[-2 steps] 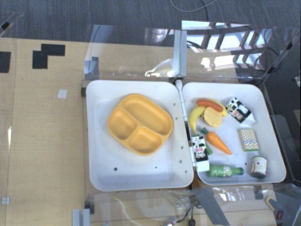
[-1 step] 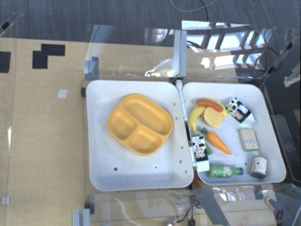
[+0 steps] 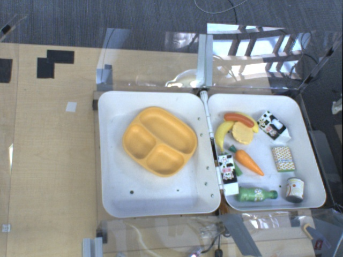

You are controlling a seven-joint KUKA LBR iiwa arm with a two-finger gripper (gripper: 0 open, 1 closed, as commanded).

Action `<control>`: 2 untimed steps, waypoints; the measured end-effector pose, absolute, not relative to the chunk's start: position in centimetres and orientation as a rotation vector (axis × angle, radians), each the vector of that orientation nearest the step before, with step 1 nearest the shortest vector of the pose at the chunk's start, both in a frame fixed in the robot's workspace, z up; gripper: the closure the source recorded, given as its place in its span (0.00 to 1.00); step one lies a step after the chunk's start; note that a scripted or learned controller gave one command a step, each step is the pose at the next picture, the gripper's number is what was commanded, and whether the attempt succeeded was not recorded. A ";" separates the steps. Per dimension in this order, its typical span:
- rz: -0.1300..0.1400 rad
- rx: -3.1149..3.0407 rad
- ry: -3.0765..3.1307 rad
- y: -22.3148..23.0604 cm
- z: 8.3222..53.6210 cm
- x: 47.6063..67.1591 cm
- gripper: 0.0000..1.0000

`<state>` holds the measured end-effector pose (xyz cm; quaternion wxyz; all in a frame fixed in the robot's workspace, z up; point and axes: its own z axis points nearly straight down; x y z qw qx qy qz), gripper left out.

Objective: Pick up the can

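Camera view: we see the small white cylindrical metal can (image 3: 294, 189) standing upright at the right white bin's (image 3: 303, 138) front-right corner, on the arm's entry side; jaw state we cannot tell.

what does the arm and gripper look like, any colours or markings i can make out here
None can be made out here: no colour, shape, cable or marking to describe. On the side it reaches in from, the right bin holds the can in its near right corner.
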<state>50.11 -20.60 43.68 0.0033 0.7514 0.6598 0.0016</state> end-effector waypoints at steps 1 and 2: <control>0.010 2.344 2.072 -20.5 44.9 50.3 1.00; 0.010 2.344 2.072 -20.5 44.9 50.3 0.00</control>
